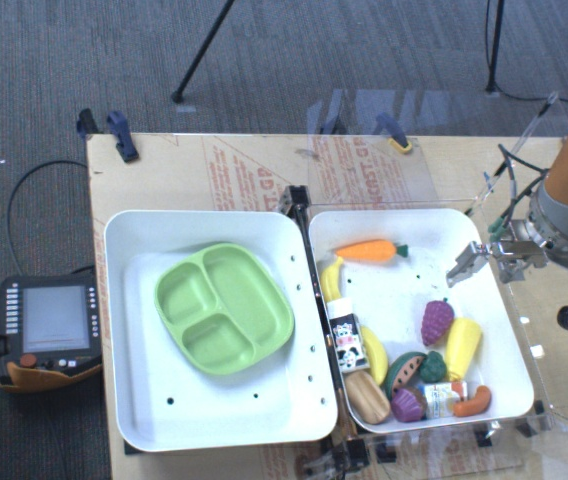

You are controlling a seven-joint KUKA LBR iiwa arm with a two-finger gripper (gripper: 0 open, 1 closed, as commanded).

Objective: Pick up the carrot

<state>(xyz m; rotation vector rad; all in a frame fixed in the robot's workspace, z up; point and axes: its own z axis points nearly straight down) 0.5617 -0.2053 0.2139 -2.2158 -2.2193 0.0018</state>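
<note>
While the carrot (365,252) lies near the far wall of the right bin (484,230), its long axis runs left-right, green stub pointing right toward the arm (nothing touching it). Off to its right, the gripper (467,265) hovers over the bin's right edge, fingers spread, holding nothing.

Divided plate (224,308) in left bin (124,368); carrot (366,252) at top of right bin (444,223), other food crowding its bottom.

One high camera slants down on both bins (124,268)
</note>
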